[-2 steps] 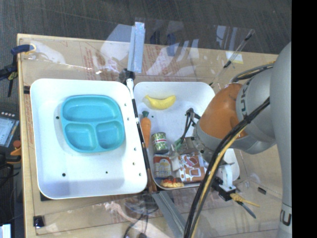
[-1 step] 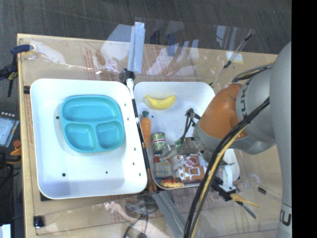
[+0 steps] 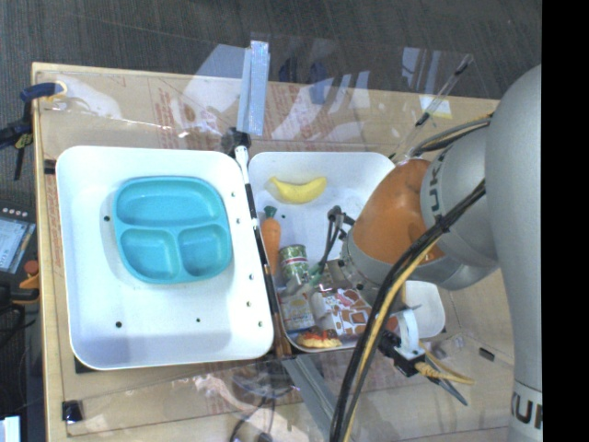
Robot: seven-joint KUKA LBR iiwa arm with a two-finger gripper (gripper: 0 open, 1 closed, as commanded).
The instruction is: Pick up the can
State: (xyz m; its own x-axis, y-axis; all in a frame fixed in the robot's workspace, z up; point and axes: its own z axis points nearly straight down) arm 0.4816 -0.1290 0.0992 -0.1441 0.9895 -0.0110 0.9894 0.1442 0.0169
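The tool (image 3: pixel 324 270) sits low over the right bin (image 3: pixel 368 168), below the arm's orange band (image 3: pixel 396 221); whether it is open or closed cannot be told, as the wrist and dark cables cover most of it. One can (image 3: pixel 294 263), green-labelled and upright, stands just beside the tool at its nine o'clock, near the bin's left wall. One orange carrot (image 3: pixel 271 233) lies at the can's ten o'clock along the same wall. One yellow banana (image 3: pixel 297 189) lies at the can's twelve o'clock, near the bin's far wall. At the can's five o'clock lies a cluster of printed packets and small food items (image 3: pixel 322 320); their number and kind cannot be made out.

Two white bins lie side by side. The left bin (image 3: pixel 78 247) holds one turquoise tray with three compartments (image 3: pixel 173 226). Both bins rest on a pale counter (image 3: pixel 120 109) under clear, glaring sheeting; a grey metal bar (image 3: pixel 253 86) stands at twelve o'clock above the seam between the bins. Dark carpet (image 3: pixel 110 17) surrounds the counter.

The grey arm (image 3: pixel 515 173) hides the right bin's three o'clock side and is cut off by the frame edge.
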